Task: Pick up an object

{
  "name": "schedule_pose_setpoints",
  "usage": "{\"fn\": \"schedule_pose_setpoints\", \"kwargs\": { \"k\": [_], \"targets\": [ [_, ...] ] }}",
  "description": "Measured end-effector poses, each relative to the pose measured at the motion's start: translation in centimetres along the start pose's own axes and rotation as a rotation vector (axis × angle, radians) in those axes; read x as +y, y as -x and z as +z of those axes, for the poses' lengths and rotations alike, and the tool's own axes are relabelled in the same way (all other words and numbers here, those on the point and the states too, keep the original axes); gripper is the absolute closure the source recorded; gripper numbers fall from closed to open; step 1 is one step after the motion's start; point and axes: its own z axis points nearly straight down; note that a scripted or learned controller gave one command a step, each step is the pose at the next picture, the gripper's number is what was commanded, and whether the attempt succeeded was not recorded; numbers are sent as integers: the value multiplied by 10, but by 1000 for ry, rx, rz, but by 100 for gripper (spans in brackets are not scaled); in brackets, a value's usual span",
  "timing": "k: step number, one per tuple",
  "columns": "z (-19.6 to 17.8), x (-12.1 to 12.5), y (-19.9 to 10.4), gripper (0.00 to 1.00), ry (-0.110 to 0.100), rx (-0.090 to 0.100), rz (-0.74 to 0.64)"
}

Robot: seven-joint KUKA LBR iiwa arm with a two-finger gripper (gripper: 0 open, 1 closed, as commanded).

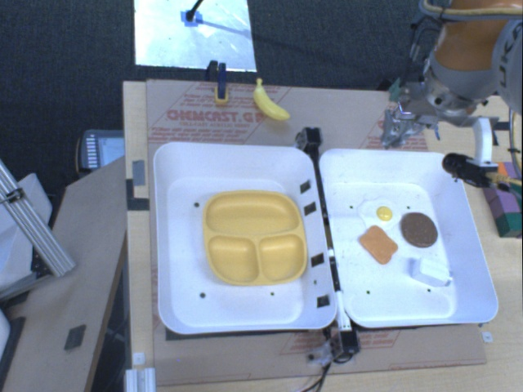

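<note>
Fingers (398, 131) (opening not discernible) above right bin's (470, 219) far rim, clear of egg (382, 213), brown patty (419, 229), toast (378, 243).

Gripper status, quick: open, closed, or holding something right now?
Gripper: above the right bin's far edge; open or shut cannot be told, and nothing shows between its fingers.

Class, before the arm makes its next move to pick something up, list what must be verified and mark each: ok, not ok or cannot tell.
1. Pickable things lie in the right bin: fried egg, brown disc, orange piece, white piece: ok.
2. They lie apart from one another: ok.
3. Gripper over a target: not ok, it sits at the bin's far rim.
4. Fingers open: cannot tell.
5. Yellow tray sits in the left bin, apart from the targets: ok.
</note>
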Motion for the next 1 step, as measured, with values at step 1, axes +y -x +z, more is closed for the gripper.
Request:
{"fn": "schedule_pose_setpoints", "kwargs": {
  "k": [1],
  "targets": [
    [15,8,-59,100,0,0,-1]
  ]
}}
